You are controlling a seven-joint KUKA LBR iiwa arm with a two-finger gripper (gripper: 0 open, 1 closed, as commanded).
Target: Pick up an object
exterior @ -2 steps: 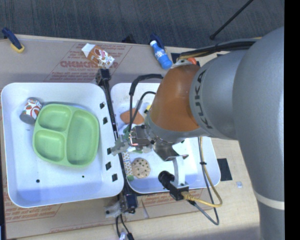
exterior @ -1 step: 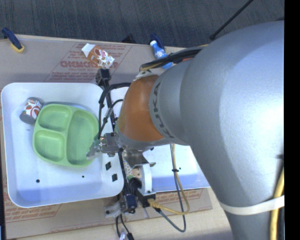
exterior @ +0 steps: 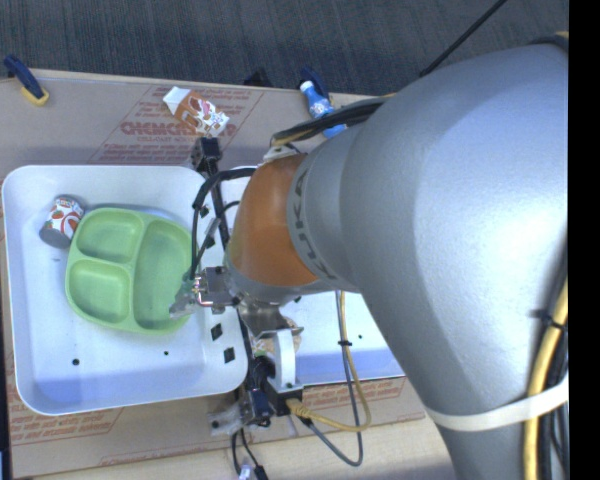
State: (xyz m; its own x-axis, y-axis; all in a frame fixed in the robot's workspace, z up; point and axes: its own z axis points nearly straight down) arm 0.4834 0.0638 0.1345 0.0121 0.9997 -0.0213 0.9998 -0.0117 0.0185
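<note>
1. Where the frame is not taken up by the arm (exterior: pixel 450 238), a brown cardboard-covered bench top (exterior: pixel 130 128) with red printing shows, set on a dark grey carpeted floor (exterior: pixel 230 13) along the top of the frame.
2. At the left of the frame a shallow white bin (exterior: pixel 30 298) rests on the bench.
3. Inside this bin, in its upper half, lies a green divided plate (exterior: pixel 125 268) with three compartments.
4. Touching the plate's upper left edge is a small grey object with a red-and-white wrapper (exterior: pixel 60 218).
5. Blue clamps (exterior: pixel 25 80) grip the bench edge at upper left and upper centre.
6. On the cardboard above the bin lies a small orange-and-white packet (exterior: pixel 195 113).
7. Grey with an orange band, the arm fills the right and centre, hiding the second bin almost wholly.
8. At the plate's right rim sits the gripper (exterior: pixel 195 293); whether its pincer is apart or together cannot be told.
9. Black and yellow cables (exterior: pixel 345 388) hang across the lower centre.
</note>
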